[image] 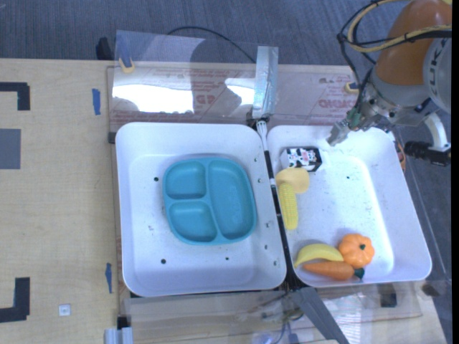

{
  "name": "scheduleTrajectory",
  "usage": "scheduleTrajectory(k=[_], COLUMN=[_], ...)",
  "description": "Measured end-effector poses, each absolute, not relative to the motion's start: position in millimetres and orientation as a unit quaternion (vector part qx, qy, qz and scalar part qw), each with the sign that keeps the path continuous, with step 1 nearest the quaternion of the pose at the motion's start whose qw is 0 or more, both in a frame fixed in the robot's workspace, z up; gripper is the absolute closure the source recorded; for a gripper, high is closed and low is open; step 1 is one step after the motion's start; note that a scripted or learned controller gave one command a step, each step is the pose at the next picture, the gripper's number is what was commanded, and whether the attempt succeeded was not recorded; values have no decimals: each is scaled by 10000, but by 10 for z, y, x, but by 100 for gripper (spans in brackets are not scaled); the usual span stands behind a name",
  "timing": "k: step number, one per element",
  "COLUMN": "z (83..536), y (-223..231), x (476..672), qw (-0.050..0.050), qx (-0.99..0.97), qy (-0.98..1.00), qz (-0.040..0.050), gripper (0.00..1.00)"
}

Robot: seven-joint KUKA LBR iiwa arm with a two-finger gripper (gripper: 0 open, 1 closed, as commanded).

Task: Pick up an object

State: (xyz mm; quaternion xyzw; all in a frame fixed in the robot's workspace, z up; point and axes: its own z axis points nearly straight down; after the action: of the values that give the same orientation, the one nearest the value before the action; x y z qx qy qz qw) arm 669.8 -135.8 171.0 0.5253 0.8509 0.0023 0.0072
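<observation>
White plastic makes up the two shallow bins that sit side by side on the bench. One teal divided plate (210, 199), with three compartments, lies in the middle of the left bin (136, 264). The right bin (380, 192) carries five things. One small black-and-white patterned item (300, 158) lies near its far left corner, and one yellow corn cob (290, 196) lies just in front of it along the bin's left wall, its pale top end close to or touching the patterned item. Toward the near edge there is a tight cluster: one yellow banana (318, 253), one orange carrot (330, 269) touching it on the near side, and one small orange pumpkin (356, 250) touching both at their right.

The arm comes in over the bench's far right corner, its orange band (412, 38) high and looped with black and yellow cables. The wrist slants down and leftward, bringing the gripper (338, 135) over the right bin's far edge, well apart from every object. Whether the jaws stand wide or narrow I cannot tell; nothing is visibly held.
</observation>
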Motion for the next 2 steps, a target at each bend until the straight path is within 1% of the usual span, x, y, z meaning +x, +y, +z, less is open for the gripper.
scheduleTrajectory(k=[1,2], z=[987,2290], y=[-1490,-2268], x=[6652,6608], qw=[-31,111], qx=[5060,4778], qy=[8625,8784], qz=[-14,4], gripper=[100,100])
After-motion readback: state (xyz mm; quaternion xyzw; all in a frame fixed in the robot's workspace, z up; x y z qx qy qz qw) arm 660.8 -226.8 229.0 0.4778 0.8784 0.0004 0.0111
